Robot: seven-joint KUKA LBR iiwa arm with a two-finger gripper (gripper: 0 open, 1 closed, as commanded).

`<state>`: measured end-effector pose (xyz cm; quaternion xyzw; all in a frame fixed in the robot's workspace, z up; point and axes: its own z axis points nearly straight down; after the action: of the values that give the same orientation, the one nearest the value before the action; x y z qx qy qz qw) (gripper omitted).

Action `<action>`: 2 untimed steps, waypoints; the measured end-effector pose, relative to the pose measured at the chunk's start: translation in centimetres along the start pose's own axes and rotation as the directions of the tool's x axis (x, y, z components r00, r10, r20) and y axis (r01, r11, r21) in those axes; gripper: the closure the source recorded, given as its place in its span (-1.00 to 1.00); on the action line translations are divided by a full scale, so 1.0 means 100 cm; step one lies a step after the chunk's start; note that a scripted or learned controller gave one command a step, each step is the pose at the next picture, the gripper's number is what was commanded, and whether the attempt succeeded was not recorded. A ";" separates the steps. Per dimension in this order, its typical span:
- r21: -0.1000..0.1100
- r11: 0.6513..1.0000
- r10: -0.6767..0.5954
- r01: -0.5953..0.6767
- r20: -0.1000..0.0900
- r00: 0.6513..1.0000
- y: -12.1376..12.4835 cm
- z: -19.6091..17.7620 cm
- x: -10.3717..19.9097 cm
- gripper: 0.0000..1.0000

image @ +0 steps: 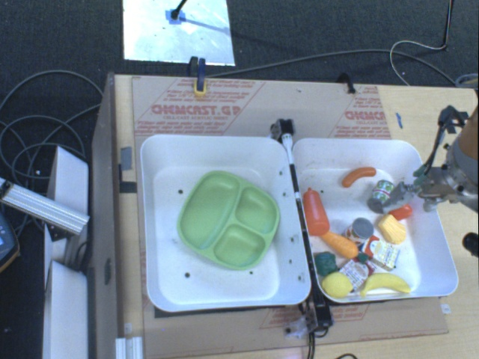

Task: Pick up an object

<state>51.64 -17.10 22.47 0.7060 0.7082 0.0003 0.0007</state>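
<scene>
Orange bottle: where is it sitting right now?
In the camera view, the orange bottle lies in the right bin, against its left wall by the divider, above the carrot and left of the small can.

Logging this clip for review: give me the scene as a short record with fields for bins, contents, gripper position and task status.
left bin: holds a green divided plate
right bin: holds toy food, including an orange sausage, a can, an orange-red bottle, a carrot, a lemon and a banana
gripper: over the right bin's upper right, beside the can
finger state: too blurred to tell
task status: nothing seen lifted
</scene>
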 end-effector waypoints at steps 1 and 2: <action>-0.002 1.000 0.000 0.000 0.000 1.000 0.054 0.140 0.040 -1.00; 0.008 1.000 -0.004 0.004 -0.011 1.000 0.114 0.141 0.018 -1.00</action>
<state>63.03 -15.23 8.35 0.7047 0.7095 0.0011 -0.0060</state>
